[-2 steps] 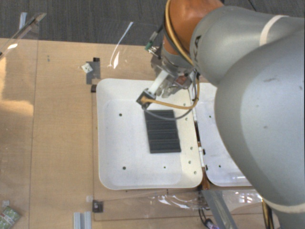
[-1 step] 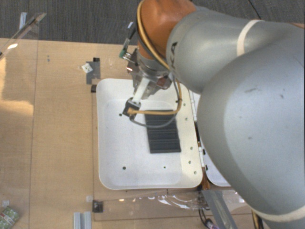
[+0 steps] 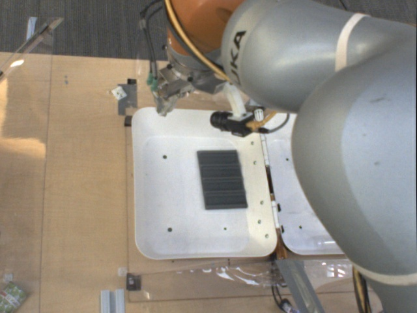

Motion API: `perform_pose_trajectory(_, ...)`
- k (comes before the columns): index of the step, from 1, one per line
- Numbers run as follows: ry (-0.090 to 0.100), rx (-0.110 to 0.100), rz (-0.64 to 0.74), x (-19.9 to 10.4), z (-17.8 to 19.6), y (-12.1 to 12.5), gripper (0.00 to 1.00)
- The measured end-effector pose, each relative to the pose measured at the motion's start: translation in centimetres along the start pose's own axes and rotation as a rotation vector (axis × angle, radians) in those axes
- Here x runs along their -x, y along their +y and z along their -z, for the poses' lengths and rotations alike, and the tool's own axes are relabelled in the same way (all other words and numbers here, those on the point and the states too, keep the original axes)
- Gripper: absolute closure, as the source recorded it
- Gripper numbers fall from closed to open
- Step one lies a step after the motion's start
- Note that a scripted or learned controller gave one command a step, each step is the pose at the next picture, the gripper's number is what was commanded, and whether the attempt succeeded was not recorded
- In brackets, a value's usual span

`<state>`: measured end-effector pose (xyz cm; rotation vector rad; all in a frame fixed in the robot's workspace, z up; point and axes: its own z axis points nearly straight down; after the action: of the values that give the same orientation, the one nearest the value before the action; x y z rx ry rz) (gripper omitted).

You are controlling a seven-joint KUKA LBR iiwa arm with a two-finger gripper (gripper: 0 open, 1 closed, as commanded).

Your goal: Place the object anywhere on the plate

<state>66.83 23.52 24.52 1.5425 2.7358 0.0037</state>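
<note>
A dark grey ribbed rectangular plate (image 3: 222, 178) lies flat near the middle of the left white bin (image 3: 156, 227). My gripper (image 3: 163, 104) hangs over the bin's far left corner, well up and left of the plate and pointing down at the rim. The wrist and the orange band above it hide most of the gripper. I can make out no separate object between the fingertips or lying in the bin.
The large grey arm covers most of the right bin (image 3: 296, 227) and the upper right of the view. A black cable connector (image 3: 228, 120) juts out over the left bin's far edge. Small black brackets (image 3: 128, 100) sit on the wooden bench beside the bin's corner.
</note>
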Motion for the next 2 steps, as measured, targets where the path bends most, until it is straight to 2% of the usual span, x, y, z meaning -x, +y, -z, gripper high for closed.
perform_pose_trajectory(1,-0.001,0.002,0.332,0.3,6.5,-1.7,1.00)
perform_pose_trajectory(2,-0.001,0.000,-0.250,0.3,18.1,-4.2,1.00)
